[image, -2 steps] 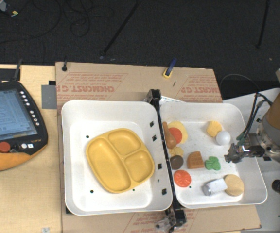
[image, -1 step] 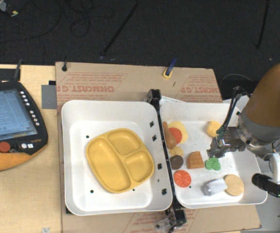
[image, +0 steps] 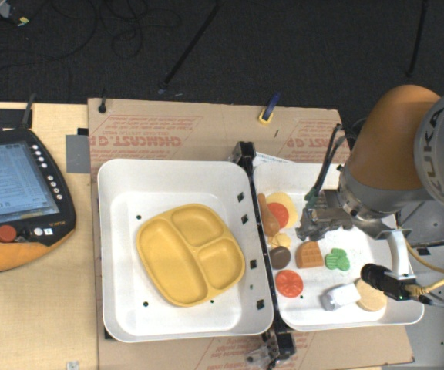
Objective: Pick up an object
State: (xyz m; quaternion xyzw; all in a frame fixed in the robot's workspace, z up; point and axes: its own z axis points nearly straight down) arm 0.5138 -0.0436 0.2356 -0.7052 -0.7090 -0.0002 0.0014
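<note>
The right bin [image: 376,318] holds several small toy foods. A brown square piece [image: 309,254] lies near its middle, with a green piece [image: 337,260] just to its right. A red round piece [image: 289,284] sits nearer the front, beside a dark brown disc [image: 280,257]. A yellow and red piece [image: 279,211] and a brown sausage shape [image: 268,218] lie along the left wall. A white-grey object [image: 339,296] and a tan disc [image: 371,299] rest at the front right. My gripper [image: 312,226] hangs low over the bin, just behind the brown square.
The left bin [image: 118,183] holds a yellow divided plate [image: 190,253]. A tablet-like pendant [image: 18,199] lies on the bench at far left. The arm's big orange-banded body [image: 395,153] looms over the right bin's back right corner.
</note>
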